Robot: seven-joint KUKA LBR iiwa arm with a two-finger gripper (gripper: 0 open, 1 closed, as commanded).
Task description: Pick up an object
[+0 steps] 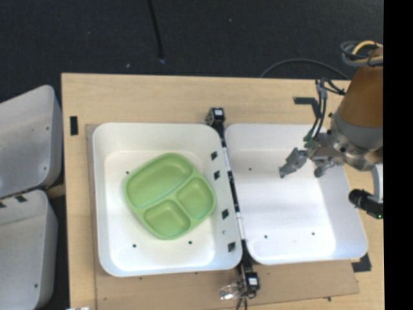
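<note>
While the grey arm with its orange band point(362, 105) is reaching in over the table's right edge, I am seeing its two-finger gripper point(308, 163) hanging above the upper right part of the right-hand shallow white plastic bin point(293, 237). One finger is pointing out toward the left, the other is sitting lower and closer to the wrist, so the gripper is looking spread, with a visible gap and nothing sitting between its fingers.

I am finding the pale green, rounded plastic plate with three compartments point(170, 195) lying flat in the left-hand shallow white plastic bin point(113, 250), roughly at that bin's middle and turned at a slant to its walls. It is lying well apart from the gripper, with the divide between the two bins running between them.

Both bins are resting side by side on the light wooden table point(142, 95), their inner walls touching along a seam carrying small black clips point(227, 192). A thin dark cable point(290, 63) is looping over the table's far right corner toward the arm.
</note>
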